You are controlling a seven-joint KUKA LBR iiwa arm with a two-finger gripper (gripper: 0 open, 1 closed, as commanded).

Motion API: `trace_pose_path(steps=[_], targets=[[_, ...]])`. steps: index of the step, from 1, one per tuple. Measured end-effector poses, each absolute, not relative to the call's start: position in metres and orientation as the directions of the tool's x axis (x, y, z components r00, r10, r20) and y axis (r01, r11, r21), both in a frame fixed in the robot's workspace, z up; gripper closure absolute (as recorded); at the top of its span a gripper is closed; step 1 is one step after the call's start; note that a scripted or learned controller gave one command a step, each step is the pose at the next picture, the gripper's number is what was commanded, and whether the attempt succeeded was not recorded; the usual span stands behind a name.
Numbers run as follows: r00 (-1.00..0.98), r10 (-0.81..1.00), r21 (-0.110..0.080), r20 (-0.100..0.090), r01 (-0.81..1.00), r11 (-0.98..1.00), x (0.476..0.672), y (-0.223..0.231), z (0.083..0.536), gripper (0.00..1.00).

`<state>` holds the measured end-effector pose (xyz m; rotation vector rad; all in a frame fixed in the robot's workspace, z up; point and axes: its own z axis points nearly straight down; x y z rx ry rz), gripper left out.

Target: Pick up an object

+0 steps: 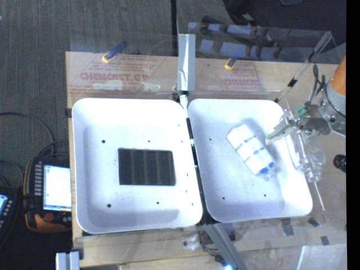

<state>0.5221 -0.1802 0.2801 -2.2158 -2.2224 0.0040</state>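
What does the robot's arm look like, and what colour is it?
At the right edge of the camera view you can see part of the arm. It is grey metal with an orange band higher up. Thin dark cables curl beside it. Its gripper looks thin and see-through, like clear plastic on slim metal rods, so it is hard to make out against the white bin.

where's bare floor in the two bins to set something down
Left bin: bare white floor all around the dark ribbed panel, widest toward its far wall. Right bin: free along the near wall and the side by the divider. Crowded at its right side, where the white and blue pack lies beside the gripper.
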Motion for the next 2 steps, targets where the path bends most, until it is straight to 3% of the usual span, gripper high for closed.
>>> trace_pose_path(steps=[1,2], targets=[[-0.056,0.998,-0.004,0.002,0.998,0.056,0.548,-0.201,0.175,0.0],[-0.16,0.987,0.0,0.001,0.987,0.16,0.555,-0.205,0.114,0.0]])
